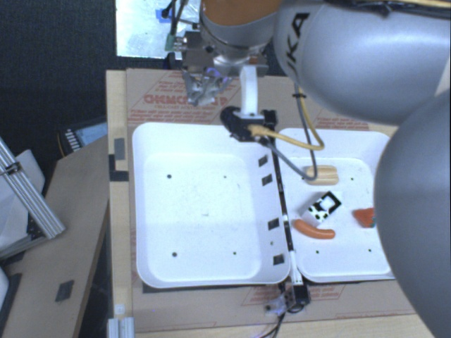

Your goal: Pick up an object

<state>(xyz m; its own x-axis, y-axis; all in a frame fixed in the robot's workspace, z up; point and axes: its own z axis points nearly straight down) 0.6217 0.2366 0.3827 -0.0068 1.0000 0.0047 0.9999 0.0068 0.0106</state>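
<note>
Four items: orange sausage (314,229), black-and-white block (323,207), tan stick (320,174), red piece (363,217) (right bin (352,270)).
Gripper (204,90): above the left bin's (197,277) far edge, grip state I cannot tell.

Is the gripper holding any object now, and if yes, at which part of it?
Nothing is held. The gripper hangs above the bench behind the left bin, with no object between its fingers.

Two bins and four small things

On the bench stand two white bins: the left bin (190,210) and the right bin (352,259). In the right bin I count four things: one tan cylinder (323,174) at the far side, one black-and-white block (323,208), one orange sausage-like piece (314,229) at the near side, and one orange-red piece (364,217) to the right.
</note>
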